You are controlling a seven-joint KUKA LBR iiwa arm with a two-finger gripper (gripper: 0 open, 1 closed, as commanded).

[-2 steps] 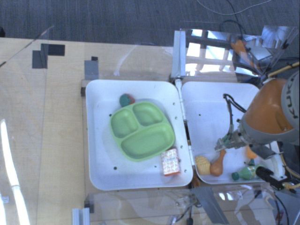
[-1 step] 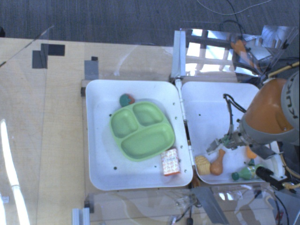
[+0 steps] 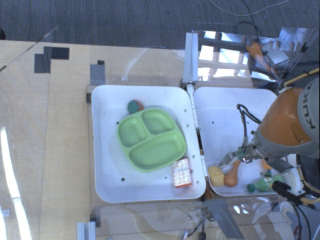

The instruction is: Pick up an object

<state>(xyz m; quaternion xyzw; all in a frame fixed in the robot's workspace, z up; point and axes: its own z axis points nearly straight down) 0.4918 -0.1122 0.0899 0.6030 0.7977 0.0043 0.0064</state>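
Drumstick (image 3: 232, 174), tan and club-shaped, beside fingers (image 3: 235, 156).

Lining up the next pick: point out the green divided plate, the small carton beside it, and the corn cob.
green divided plate (image 3: 152, 140), camera view, centre ridge.
small carton (image 3: 182, 173), camera view, top face.
corn cob (image 3: 216, 175), camera view, middle of cob.

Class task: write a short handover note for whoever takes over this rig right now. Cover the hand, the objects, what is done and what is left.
Hand: low in the right bin, above the toy drumstick; its grip cannot be made out.
Right bin: corn cob, drumstick, green item along the near edge.
Left bin: green divided plate, small carton, round toy.
Done: nothing visibly lifted.
Left: grasp one object and raise it.
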